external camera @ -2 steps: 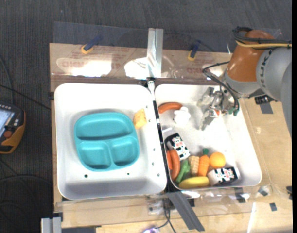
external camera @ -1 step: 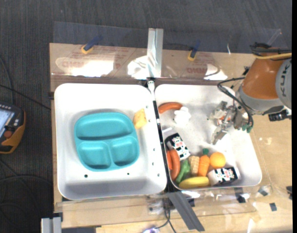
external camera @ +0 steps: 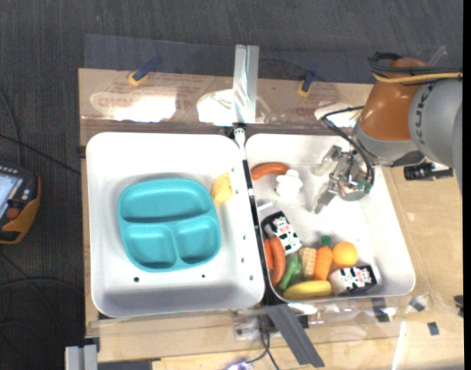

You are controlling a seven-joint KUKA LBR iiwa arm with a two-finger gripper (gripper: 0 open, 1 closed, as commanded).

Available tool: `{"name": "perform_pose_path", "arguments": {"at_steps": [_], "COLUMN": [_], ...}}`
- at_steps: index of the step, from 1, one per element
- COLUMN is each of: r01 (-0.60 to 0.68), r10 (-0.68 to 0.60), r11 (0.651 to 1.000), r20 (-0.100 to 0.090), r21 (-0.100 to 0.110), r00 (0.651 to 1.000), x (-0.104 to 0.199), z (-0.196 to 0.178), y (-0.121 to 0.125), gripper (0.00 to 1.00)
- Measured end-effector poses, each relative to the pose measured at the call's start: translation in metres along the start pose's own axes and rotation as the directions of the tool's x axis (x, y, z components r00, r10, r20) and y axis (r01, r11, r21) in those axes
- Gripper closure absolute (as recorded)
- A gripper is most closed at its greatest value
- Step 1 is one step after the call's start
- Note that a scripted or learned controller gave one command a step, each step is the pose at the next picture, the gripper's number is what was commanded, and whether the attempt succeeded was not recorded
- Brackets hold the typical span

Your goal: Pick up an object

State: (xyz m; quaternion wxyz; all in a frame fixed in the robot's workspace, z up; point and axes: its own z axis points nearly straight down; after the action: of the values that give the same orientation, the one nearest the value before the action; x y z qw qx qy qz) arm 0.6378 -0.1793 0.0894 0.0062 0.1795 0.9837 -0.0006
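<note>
Two bins are carried on the surface; in the right bin (external camera: 389, 230) a sausage (external camera: 267, 169) lies near the far left corner, its long axis running left to right. The claw (external camera: 334, 182) is poised mid-bin, released and grasping nothing, so the approach step is judged in hand. Lowering over one object and clenching is called for next.

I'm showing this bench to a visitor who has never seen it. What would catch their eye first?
Probably the teal divided tray filling the left bin, with a small yellow piece by its upper right corner. Next, the heap of bright toy food piled at the near end of the right bin. Above that heap, the gripper hangs over bare white floor.
</note>
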Motion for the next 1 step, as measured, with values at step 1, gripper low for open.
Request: {"name": "perform_pose_path", "arguments": {"at_steps": [1], "r01": [-0.010], "r10": [0.010], "r11": [1.000], "r20": [-0.002], "r21": [0.002], "r00": [1.000], "x": [0.0654], "z": [-0.0018], "y": [-0.0602], "gripper": [0.00]}}
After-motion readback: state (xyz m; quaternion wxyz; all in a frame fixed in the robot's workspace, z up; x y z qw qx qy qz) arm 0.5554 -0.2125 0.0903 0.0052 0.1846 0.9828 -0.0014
